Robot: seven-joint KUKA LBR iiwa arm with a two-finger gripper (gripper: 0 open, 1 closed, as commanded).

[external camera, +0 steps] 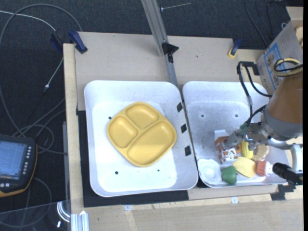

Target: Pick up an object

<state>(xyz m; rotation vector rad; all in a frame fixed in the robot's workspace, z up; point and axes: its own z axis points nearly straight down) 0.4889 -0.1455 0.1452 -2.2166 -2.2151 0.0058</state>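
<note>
Two bins sat side by side. Left of the gripper (pixel 245 139), the left bin (pixel 96 129) held a yellow divided plate (pixel 141 134). The right bin (pixel 207 100) held a cluster at its near corner: white cup (pixel 208 170), snack packet (pixel 228 150), green piece (pixel 229 175), yellow fruit (pixel 244 166). Whether the gripper was spread or closed could not be told. Descending onto one isolated item seemed wisest.

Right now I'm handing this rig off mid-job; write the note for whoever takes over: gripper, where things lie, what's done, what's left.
Gripper: low over the right bin, above the clutter; finger state not readable.
Items: orange packet, yellow piece, green piece and white cup crowd that bin's near corner.
Left bin: yellow divided plate.
Done: no pick confirmed.
Left: grasp one object and lift it.
</note>
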